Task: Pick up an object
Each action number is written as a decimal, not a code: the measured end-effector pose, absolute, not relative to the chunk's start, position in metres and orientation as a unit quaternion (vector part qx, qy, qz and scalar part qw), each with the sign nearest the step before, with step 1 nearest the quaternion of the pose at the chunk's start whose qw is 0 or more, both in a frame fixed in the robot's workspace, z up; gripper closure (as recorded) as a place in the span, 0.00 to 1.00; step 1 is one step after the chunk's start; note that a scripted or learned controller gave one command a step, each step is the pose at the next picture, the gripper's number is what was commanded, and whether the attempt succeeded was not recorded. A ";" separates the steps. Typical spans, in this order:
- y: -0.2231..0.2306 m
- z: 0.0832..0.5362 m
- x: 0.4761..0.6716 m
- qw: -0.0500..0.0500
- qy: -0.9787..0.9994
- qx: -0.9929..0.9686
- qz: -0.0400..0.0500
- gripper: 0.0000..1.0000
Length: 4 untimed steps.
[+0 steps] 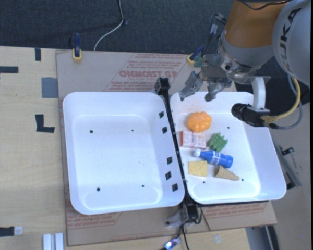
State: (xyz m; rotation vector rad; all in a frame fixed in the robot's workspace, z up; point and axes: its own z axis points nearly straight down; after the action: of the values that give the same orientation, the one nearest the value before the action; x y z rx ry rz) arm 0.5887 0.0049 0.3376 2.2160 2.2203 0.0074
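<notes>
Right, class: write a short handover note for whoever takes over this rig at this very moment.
Gripper: open, holding nothing, above the far edge of the right bin.
Objects, all in the right bin: orange, red-and-white packet, green piece, blue bottle, yellow block, tan wedge.
Done: nothing picked yet.
Left: lower onto one object, probably the orange as the nearest, grip and lift it.
</notes>
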 end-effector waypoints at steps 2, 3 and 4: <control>0.083 0.321 0.499 -0.002 0.709 0.706 -0.002 1.00; 0.076 0.466 0.499 0.005 0.708 0.706 0.007 1.00; 0.102 0.492 0.483 0.001 0.709 0.706 0.001 1.00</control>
State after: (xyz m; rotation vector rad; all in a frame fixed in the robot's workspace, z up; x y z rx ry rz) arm 0.4832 0.1021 0.4920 2.2163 2.2251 0.0038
